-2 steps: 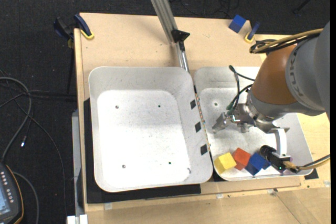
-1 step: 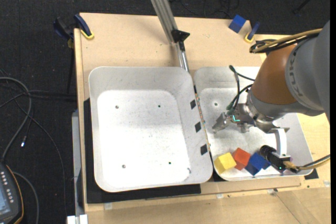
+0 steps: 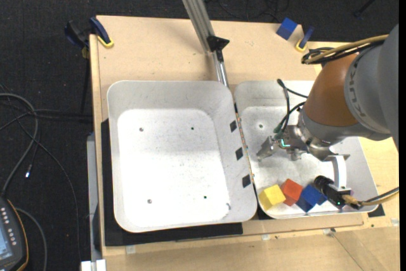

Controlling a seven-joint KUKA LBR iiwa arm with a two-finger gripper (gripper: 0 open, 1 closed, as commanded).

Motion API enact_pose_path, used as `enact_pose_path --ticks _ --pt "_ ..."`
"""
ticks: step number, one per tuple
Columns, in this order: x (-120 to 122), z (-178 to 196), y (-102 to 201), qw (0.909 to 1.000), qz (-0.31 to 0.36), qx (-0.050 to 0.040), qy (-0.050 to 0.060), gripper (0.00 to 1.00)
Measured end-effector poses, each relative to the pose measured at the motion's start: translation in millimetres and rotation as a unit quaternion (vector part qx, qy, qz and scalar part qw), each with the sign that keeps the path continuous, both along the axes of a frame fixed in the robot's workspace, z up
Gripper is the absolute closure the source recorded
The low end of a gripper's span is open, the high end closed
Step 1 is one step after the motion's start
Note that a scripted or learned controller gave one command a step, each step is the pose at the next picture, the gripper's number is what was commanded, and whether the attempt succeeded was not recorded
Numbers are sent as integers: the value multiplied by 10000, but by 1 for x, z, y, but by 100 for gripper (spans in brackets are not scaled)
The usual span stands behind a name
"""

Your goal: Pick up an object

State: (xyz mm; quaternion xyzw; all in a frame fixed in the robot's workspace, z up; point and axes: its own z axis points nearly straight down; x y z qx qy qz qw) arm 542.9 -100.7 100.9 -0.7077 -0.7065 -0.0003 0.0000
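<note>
I see the gripper [image 3: 266, 150] low over the right bin [image 3: 254, 98], its fingers slightly parted with nothing between them. 3 blocks sit grouped at the bin's near edge: yellow block [image 3: 272, 196], red block [image 3: 292, 191], blue block [image 3: 311, 197].

Bright even overhead light, soft shadows, slightly grainy, mild softness
</note>
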Motion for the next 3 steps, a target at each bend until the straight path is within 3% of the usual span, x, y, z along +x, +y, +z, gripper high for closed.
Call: enact_pose_path --ticks 1,2,3 --pt "0 0 0 10000 -1 0 -1 0" --pt "40 99 2 10000 29 -14 -51 0" --pt "27 94 47 10000 42 4 8 0"
